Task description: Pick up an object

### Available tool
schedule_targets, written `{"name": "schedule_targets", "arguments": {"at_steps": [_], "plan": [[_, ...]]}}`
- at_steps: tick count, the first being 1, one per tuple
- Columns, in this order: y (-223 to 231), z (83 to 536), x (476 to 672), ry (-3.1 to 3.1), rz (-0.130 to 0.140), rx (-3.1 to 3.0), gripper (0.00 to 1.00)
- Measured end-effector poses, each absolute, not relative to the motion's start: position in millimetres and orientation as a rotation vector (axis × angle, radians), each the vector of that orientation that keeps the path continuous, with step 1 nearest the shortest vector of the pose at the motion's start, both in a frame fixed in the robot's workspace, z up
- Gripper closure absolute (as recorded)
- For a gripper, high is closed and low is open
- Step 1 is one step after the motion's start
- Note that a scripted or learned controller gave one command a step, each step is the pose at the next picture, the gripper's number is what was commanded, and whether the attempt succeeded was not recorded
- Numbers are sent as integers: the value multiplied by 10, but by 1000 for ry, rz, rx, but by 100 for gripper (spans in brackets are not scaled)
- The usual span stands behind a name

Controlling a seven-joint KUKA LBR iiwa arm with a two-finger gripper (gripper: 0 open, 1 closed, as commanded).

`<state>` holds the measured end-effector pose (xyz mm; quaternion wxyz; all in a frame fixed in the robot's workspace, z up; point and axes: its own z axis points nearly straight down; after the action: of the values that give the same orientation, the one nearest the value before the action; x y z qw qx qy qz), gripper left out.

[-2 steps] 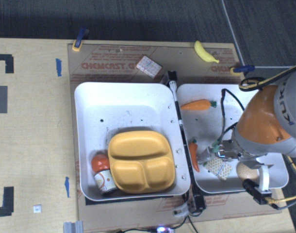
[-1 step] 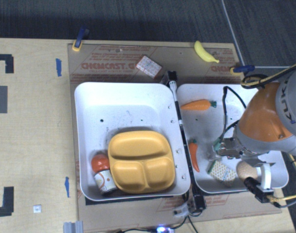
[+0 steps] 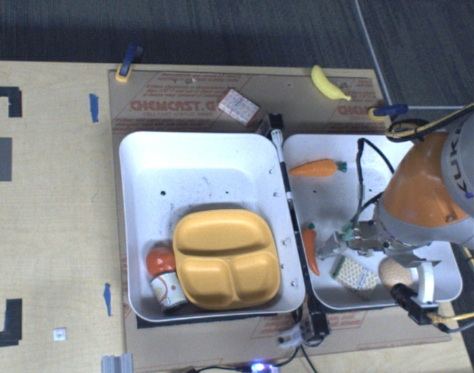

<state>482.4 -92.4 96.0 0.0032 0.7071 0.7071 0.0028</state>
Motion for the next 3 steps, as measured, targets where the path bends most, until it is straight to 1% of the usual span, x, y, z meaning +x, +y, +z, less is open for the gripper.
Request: {"name": "schedule_targets", "arguments": {"at_steps": [1, 2, 3], "plan": [[-953, 860, 4803, 2220, 3, 2220, 0], [-953, 961, 4818, 2217, 7, 2218, 100], [397, 1848, 4879, 2224, 3, 2219, 100]]}}
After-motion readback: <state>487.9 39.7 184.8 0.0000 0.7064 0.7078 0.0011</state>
